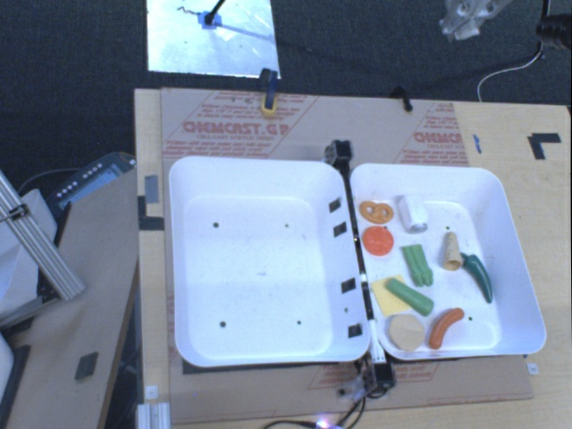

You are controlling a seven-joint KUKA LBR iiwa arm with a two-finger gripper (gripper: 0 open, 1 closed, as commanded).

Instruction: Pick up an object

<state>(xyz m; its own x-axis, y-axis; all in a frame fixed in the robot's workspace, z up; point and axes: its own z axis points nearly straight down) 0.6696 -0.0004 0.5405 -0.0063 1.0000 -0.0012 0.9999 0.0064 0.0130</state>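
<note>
White plastic, two shallow bins side by side on a wooden bench [500, 132] over a printed cardboard sheet [232, 125]. Pincer [466, 14] parked high at top right, over dark carpet [80, 52], well apart from everything; blurred, so impossible to tell whether spread or pressed together, and nothing seen in it. Probably raised clear so as not to block the camera before a try. Right bin [514, 239], below and slightly right of the pincer, crowded with toy food: pretzel [376, 211], white can [411, 213], red disc [378, 240], green beans [417, 264], cone [452, 251], dark green pepper [480, 277], yellow wedge [386, 295], cucumber [409, 296], tan disc [407, 332], sausage [446, 327]. Loosely scattered, some touching, likely dropped there as a stock of pick targets. Left bin [259, 266], down and far left of the pincer, presumably the receiving side. Clips [340, 230] along the seam, apparently to pin both bins together. Beyond the bench, up-left of the pincer, a shiny panel [210, 23]; at far left, a handheld pendant [89, 179] and an aluminium rail [36, 248].
</note>
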